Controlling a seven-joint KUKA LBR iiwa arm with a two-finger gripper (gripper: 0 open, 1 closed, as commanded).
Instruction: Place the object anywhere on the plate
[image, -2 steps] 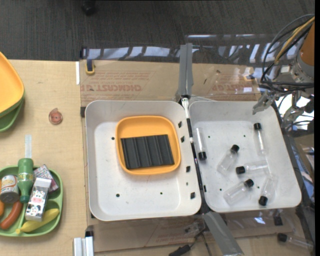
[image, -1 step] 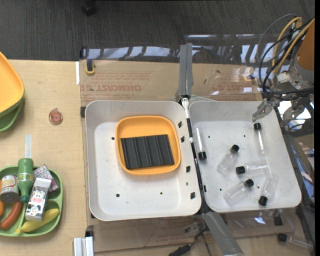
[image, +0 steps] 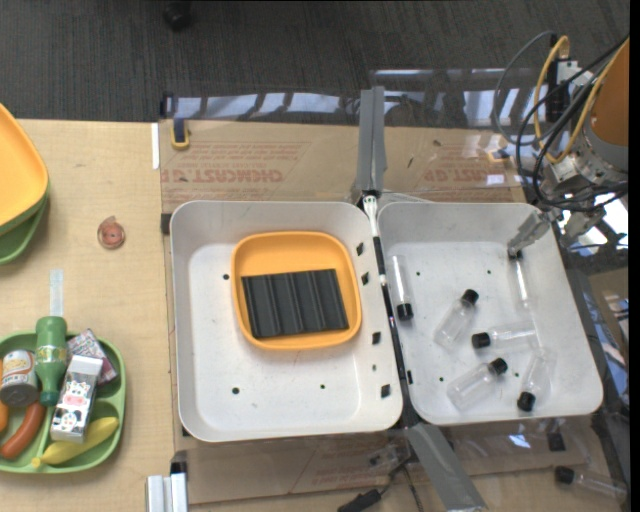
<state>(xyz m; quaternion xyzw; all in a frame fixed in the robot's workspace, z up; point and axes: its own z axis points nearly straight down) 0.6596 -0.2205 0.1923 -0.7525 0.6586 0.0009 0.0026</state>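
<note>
Arm (image: 612, 110): reached in at the upper right, orange band at the frame edge, with looped cables (image: 545, 95) beside it.
Gripper (image: 517, 249): hung over the far right corner of the right bin (image: 570, 400), slanted down and to the left, dark tip just above the bin floor.
Grip: could not be told from this angle; nothing seen held.
Vials: six clear ones with black caps, all lying loose in the right bin, none on the plate.
Nearest vial (image: 521, 285): lay just below the gripper tip, lengthwise toward the near side; contact could not be judged.
Left vial (image: 399, 288): lay along the bin's left wall, cap toward the near end.
Middle vials: one tilted (image: 453, 320) with its cap up and right, one (image: 508, 338) lying crosswise beside it.
Near vials: one (image: 472, 384) angled in the near middle, one (image: 535, 378) close to the right wall.
Plate (image: 295, 243): orange, rounded square, sat in the left bin (image: 200, 380), toward the far side and centre.
Insert (image: 296, 304): dark ribbed rectangle lying flat on the plate, covering most of its floor.
Bins: stood side by side, edges touching at the middle.
Bench left: green tray (image: 105, 440) with toy food, a small pink disc (image: 111, 233), an orange bowl (image: 18, 180) at the edge.
</note>
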